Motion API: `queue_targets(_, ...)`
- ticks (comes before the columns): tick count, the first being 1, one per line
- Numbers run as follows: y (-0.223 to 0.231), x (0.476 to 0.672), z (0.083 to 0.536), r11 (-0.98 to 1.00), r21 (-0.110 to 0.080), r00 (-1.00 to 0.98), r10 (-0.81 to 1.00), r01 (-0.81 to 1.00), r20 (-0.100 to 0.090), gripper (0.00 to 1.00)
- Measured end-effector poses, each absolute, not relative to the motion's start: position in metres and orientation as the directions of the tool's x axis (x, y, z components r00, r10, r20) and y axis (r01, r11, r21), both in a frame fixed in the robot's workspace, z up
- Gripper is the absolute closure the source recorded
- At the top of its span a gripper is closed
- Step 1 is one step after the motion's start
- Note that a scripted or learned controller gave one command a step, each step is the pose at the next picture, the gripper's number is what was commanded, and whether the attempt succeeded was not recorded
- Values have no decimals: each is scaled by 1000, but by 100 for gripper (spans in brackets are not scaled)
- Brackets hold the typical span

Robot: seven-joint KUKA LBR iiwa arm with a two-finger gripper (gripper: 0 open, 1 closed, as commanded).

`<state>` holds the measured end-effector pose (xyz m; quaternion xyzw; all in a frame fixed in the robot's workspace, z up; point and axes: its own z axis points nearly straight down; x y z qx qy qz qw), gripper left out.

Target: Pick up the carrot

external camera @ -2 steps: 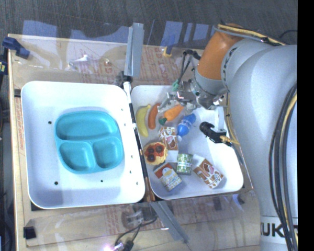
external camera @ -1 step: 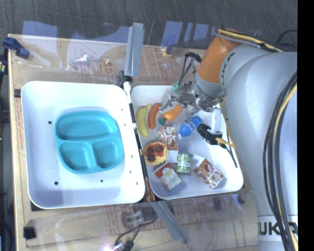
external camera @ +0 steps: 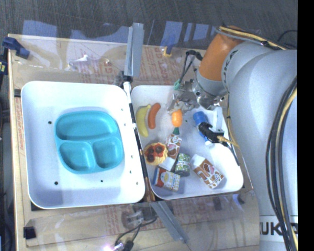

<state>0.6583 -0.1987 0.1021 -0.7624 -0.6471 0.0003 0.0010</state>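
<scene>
Overhead, camera view. The two-finger claw (external camera: 181,102) of the grey robot arm (external camera: 261,88) hangs over the upper part of the right-hand shallow white bin (external camera: 235,181). At this slant it cannot be told whether the claw is open or closed, nor whether it has hold of anything. The orange toy carrot (external camera: 176,118) shows directly under the claw's tip in the picture, inside the right-hand bin. Whether the two touch cannot be settled.

Just to the picture-left of the claw lie an orange-red toy sausage (external camera: 154,115) and, beyond it, a curved yellow toy banana (external camera: 142,121), side by side along the bin's left wall. A small blue object (external camera: 199,117) sits close on the claw's opposite side.

Lower in the picture than the claw lies a cluster of items: a round toy pizza (external camera: 155,152), a green-labelled packet (external camera: 182,162), a red and blue printed carton (external camera: 167,180) and a brown and white packet (external camera: 208,173).

Well to the picture-left of the claw, the left-hand shallow white bin (external camera: 34,140) holds a teal plastic tray with three compartments (external camera: 89,124).
</scene>
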Motion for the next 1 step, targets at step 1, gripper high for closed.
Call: queue_targets(1, -152, 657, 208, -290, -2, 290, 957, 957, 0, 100)
